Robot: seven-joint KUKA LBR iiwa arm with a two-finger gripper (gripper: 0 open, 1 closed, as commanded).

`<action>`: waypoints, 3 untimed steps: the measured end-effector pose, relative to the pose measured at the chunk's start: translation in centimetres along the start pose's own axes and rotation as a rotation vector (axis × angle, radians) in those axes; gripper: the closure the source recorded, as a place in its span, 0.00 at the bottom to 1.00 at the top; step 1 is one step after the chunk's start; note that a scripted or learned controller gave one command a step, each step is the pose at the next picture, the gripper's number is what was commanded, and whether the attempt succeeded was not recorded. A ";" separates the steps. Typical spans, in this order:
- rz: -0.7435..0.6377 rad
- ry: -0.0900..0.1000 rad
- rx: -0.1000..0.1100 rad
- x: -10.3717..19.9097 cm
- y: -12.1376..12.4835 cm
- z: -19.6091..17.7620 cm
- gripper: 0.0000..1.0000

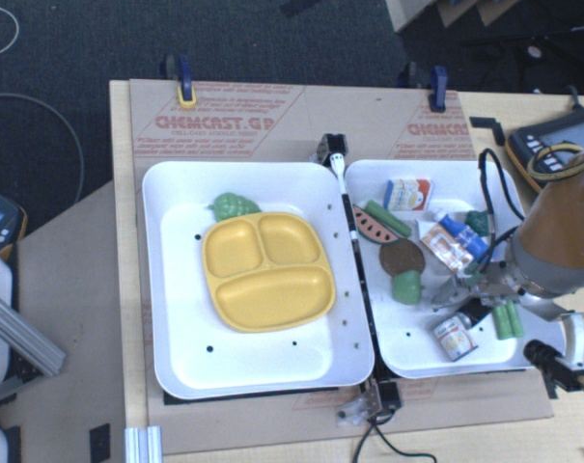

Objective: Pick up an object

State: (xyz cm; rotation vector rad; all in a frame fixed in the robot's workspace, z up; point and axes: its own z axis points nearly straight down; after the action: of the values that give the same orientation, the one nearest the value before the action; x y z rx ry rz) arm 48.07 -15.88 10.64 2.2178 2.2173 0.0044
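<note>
On the tabletop [127,258] we see two white bins; in the right bin [407,355] the hand [473,302] is low among clutter, near a small can [454,337]. Its grip we cannot tell. We should descend straight over one separate object.

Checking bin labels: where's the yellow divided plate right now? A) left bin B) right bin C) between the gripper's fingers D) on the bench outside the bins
A: the yellow divided plate lies flat in the left bin, with a small green object at its upper edge; the right bin holds the small clutter.
</note>
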 end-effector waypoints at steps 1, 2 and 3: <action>0.000 0.000 0.000 0.0 0.0 0.0 0.00; -0.003 0.007 -0.001 -5.2 0.2 2.0 0.00; -0.002 -0.004 -0.007 -5.3 0.1 -10.1 0.00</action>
State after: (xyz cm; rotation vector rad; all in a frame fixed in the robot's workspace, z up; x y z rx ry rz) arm 48.15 -21.21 20.77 2.2103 2.2136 0.0076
